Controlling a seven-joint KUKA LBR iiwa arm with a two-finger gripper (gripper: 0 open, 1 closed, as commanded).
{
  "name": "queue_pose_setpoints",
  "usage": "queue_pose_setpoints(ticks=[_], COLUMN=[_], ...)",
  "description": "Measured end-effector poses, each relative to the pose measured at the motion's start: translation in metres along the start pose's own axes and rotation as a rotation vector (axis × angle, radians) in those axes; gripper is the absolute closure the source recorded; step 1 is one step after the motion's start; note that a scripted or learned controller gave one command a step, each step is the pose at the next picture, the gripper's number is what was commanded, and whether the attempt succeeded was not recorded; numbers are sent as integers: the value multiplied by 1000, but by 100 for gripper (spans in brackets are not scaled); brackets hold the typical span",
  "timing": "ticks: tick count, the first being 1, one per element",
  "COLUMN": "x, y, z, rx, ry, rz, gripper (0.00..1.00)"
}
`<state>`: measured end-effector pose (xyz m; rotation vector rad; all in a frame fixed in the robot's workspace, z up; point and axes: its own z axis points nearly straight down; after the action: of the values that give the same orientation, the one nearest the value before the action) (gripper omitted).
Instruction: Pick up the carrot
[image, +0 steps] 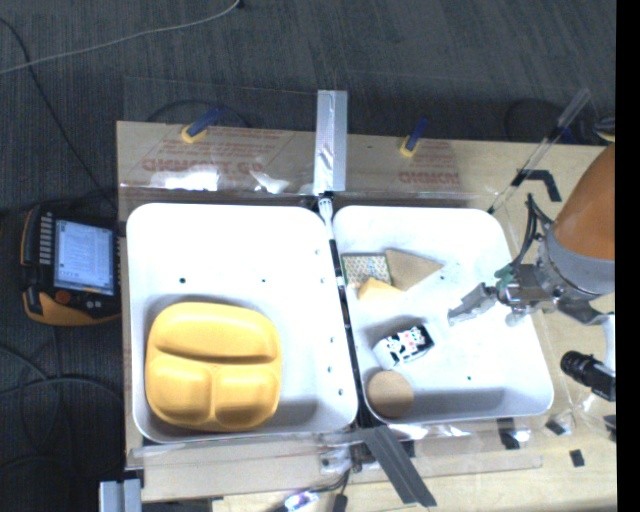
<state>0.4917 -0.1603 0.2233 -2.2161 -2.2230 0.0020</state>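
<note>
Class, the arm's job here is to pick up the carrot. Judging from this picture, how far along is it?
Done: nothing yet; every item lies in a bin.
In hand: the gripper is over the right bin, above bare floor, apart from the tan wedge, the black-and-white toy and the brown ball.
Left: reach, grasp and lift. I cannot tell which piece is the carrot.

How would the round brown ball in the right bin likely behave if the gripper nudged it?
The round brown ball would probably roll, since it looks spherical. It sits near the right bin front wall, which may stop it.
</note>
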Motion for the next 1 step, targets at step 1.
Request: queue_pose_setpoints(ticks=[1], x=[9], y=[61], z=[60], rx=[-2], ry=[-1], rz=[-524], gripper=[0])
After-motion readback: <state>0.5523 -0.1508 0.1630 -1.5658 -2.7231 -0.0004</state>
